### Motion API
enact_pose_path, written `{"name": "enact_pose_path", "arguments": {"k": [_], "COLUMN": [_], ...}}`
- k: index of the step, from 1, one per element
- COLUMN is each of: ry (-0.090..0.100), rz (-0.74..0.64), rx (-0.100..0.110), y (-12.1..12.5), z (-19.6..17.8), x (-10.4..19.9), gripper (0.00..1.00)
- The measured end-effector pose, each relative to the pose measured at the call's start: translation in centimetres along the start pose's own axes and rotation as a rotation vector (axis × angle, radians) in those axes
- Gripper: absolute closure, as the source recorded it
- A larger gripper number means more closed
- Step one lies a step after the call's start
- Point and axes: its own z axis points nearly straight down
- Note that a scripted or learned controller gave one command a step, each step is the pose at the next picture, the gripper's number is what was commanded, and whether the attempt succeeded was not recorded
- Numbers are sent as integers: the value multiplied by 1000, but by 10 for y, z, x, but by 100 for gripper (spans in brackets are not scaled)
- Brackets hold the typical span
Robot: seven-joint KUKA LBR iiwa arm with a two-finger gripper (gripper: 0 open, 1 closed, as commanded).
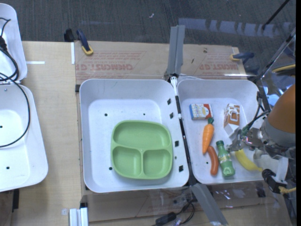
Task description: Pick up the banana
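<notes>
The yellow banana (246, 161) lies in the right bin (188, 95), near its front right corner. Its upper end is hidden under my gripper (238, 143), which hangs low just above and left of the fruit. The grey arm with its orange band (287, 114) reaches in from the right and covers the bin's right wall. The banana looks to be resting on the bin floor.
A green bottle (225, 159) lies close to the banana's left, then a red sausage (213, 160) and a carrot (207, 135). A small blue-and-red box (201, 110) and a white packet (232, 116) sit further back. The left bin (89, 126) holds a green divided plate (141, 149).
</notes>
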Motion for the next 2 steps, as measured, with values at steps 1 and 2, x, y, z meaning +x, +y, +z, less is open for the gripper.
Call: {"name": "enact_pose_path", "arguments": {"k": [1,2], "ry": [0,2], "rz": [-50,-27], "rx": [-3,1], "y": [3,4], "z": [-20,0], "x": [-6,-12], "gripper": [0,0]}}
